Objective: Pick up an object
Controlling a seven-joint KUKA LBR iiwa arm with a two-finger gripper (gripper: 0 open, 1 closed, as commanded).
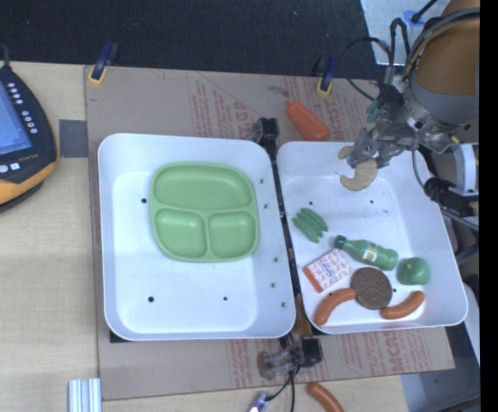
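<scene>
Arm top right — end effector [362, 163] down, low

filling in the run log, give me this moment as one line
arm: over right bin far end | end effector: at tan piece | grasp: unclear | left bin: green tray

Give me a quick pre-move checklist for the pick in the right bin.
1. Tool over the right bin: ok, at its far edge.
2. Target beneath the tool: ok, a tan curved piece lies just below it.
3. Piece actually between the tool's tips: cannot tell.
4. Room around the target: ok, the green bottle and green pods lie well apart from it.
5. Left bin holds the green divided plate: ok, away from the tool.
</scene>
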